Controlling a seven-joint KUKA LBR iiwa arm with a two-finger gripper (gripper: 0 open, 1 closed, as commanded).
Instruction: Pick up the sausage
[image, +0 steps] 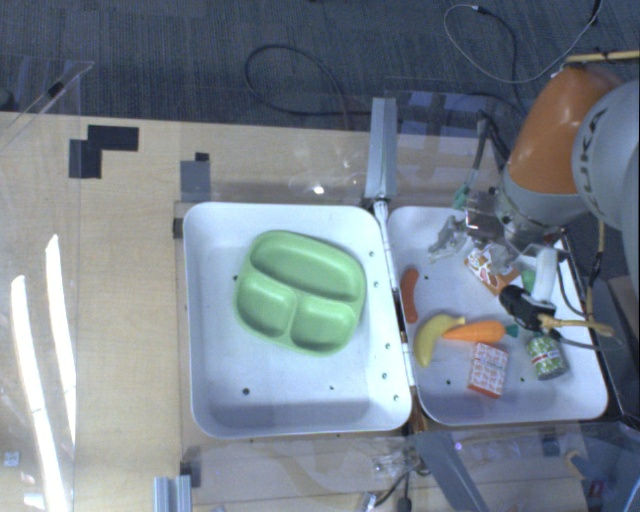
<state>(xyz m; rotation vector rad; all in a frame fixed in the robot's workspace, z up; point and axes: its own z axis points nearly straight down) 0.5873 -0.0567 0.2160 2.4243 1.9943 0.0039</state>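
At right of frame, the right bin (430, 405) holds the clutter. I read the sausage (409, 291) as the reddish link lying along that bin's left wall, above the banana (432, 337) and well apart from my gripper (470, 232), which hangs over the bin's upper part near a printed packet (487, 268). I cannot tell how the jaws stand. A carrot (476, 331), a small box (488, 369) and a green can (546, 357) crowd the lower right. The green tray (300, 291) sits in the left bin (205, 330). No label is legible.
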